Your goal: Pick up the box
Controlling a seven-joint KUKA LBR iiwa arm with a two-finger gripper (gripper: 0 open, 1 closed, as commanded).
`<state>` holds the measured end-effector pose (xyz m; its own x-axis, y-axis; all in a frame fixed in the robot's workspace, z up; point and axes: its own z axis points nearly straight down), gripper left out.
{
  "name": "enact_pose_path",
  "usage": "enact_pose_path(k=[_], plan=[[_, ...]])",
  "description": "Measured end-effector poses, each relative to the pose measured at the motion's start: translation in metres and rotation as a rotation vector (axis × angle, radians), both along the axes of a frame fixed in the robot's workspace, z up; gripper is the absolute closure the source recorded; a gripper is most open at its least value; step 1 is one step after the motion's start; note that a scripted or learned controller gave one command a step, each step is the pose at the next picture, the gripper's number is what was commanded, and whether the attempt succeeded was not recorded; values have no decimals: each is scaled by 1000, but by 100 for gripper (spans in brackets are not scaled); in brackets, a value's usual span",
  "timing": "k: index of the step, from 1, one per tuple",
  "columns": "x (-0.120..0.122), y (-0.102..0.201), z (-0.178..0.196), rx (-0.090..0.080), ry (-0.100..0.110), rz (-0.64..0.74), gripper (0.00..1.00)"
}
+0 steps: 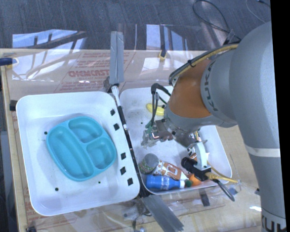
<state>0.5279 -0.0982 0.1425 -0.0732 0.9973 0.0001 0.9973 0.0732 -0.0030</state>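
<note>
- Gripper (151, 134) is down in the right bin (132, 100); can't tell how the jaws stand
- Box (169, 171), small and brown-printed, lies just below the jaws, beside a blue bottle (163, 182)
- Looks like light, stiff card: pinch its long sides gently
- Crowded neighbours could foul the grab

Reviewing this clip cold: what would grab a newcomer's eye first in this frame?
The big grey arm with its orange band reaches in from the right and hangs over the right bin, hiding much of it. Next is the bright blue divided tray, lying alone in the left bin. A clutter of small items crowds the right bin's near edge, among them a blue bottle lying on its side.
</note>
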Motion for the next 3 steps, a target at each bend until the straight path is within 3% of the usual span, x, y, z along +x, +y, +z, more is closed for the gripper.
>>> enact_pose_path(k=[1, 2, 3], plan=[[-38, 7, 76, -1, 0, -160, 100], [-51, 17, 100, -1, 0, -522, 100], [-52, -13, 122, -2, 4, -873, 100]])
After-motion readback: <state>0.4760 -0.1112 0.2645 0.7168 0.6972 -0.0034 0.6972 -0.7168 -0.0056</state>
